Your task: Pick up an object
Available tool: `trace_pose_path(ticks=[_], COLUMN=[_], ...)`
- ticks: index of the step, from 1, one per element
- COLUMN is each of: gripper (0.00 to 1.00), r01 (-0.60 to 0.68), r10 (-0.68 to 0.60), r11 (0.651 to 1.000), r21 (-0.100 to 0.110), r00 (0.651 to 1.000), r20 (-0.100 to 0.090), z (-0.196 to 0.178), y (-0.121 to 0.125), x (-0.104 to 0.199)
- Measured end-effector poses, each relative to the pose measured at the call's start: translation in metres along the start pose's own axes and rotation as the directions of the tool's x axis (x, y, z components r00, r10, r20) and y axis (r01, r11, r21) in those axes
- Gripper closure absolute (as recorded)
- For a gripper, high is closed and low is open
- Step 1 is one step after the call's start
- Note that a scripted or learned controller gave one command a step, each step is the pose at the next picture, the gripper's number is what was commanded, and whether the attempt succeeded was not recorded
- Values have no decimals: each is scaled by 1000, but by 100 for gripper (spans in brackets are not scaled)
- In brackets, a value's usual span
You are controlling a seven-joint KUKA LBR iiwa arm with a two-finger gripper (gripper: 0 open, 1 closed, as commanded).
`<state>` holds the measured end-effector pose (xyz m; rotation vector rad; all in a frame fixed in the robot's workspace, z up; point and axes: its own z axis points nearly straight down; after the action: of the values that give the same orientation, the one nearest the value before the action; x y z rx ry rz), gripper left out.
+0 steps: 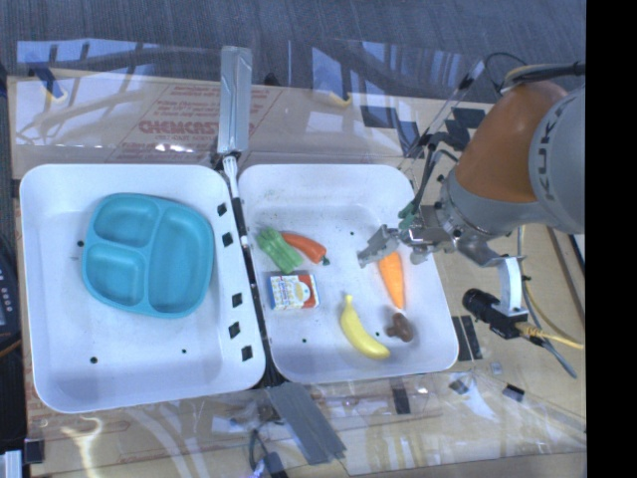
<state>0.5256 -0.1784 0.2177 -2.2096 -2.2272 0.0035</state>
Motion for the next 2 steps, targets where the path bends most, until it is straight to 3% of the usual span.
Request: trace_pose_path(ticks=[1,2], gripper=[0,0], r01=[262,367], r10=[-262,-367], r11=[965,930], r21=[0,-5], r00=[965,930], r20=[-1,1], z=[107,125], y=[-6,58], x=[-32,-30])
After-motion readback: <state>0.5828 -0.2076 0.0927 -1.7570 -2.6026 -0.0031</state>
